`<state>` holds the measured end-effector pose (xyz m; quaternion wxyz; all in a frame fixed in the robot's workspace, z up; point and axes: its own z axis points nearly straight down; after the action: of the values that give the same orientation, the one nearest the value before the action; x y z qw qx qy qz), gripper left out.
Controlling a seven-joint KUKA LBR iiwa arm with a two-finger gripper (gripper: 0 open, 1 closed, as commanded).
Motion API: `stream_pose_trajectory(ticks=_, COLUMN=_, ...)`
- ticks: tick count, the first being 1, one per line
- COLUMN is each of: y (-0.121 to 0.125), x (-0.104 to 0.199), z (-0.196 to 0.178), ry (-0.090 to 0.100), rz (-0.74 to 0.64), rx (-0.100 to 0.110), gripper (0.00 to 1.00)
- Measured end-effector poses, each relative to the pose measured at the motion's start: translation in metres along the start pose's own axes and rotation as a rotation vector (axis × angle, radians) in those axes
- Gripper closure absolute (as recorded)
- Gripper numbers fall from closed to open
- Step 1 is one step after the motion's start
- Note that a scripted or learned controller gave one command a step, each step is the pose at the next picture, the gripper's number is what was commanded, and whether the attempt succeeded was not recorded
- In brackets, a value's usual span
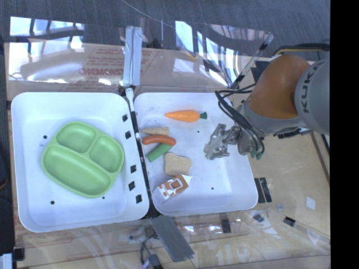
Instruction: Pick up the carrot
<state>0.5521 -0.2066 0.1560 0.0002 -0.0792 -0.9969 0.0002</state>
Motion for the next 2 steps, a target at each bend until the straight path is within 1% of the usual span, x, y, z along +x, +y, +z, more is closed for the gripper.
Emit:
stream_pose_trajectory(ticks=1, y=0.068, x=-0.058, z=-0.021, ry=-0.005, rz=-0.137, rx=-0.001, gripper=1.0)
stream_pose_trajectory(ticks=2, y=0.133, x=-0.073, z=-0.073, ry=-0.007, rz=-0.265, rx=-0.001, gripper=1.0)
